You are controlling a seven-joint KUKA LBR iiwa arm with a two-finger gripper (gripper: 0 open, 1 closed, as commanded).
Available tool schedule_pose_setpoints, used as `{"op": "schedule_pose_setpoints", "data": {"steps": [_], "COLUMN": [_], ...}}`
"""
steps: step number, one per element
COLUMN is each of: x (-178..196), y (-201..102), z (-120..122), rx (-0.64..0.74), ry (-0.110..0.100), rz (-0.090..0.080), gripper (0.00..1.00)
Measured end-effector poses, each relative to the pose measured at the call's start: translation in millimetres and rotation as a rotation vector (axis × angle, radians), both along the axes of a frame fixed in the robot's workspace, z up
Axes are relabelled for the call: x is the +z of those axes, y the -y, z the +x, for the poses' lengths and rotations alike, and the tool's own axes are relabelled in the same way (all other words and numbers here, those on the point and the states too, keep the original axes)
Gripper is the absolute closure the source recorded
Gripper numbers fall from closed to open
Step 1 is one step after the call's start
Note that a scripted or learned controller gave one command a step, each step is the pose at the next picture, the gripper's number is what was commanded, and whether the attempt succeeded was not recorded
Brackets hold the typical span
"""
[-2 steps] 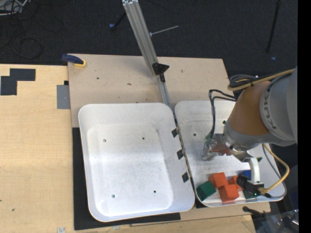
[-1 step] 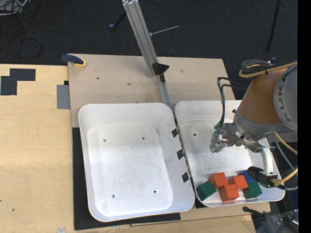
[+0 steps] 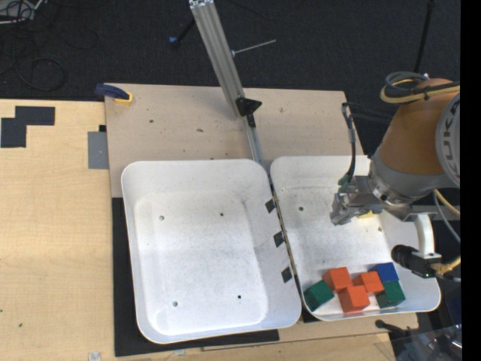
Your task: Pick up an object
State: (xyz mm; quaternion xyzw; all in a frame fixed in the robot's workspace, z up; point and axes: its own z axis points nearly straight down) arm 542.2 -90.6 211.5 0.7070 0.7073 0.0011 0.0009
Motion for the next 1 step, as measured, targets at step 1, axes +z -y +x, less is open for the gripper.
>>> {"op": "schedule_pose_setpoints", "data": {"steps": [1], "x": [59.1], "y": [-7.1], "z": [1.8], "rx": [0.000], "ry": [0.001], "rz": [-0.001], "gripper": [1.00]}}
